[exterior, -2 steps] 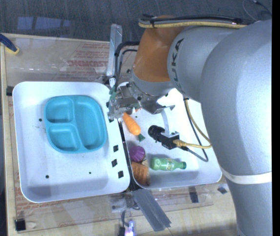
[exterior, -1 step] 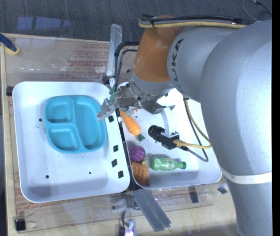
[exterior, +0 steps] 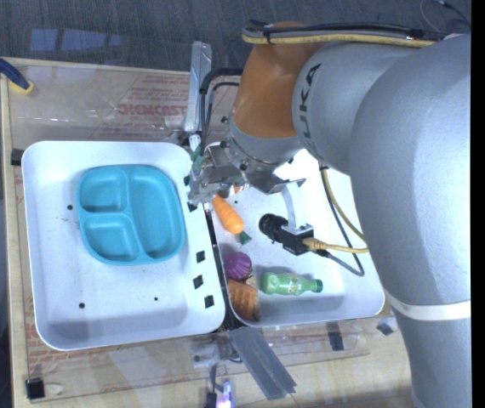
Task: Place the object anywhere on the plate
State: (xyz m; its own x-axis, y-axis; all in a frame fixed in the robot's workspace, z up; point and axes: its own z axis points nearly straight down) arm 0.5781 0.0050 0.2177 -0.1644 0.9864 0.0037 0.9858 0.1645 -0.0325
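Just below the gripper (exterior: 202, 179), a carrot (exterior: 228, 216), right bin (exterior: 357, 300)

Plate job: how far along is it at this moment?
Nothing looks done: the blue plate in the left bin carries no object. In hand: the gripper is low over the divider between the bins, just above the carrot; no grasp can be seen. Left: bringing an object across onto the plate. The bottle also lies in the right bin.
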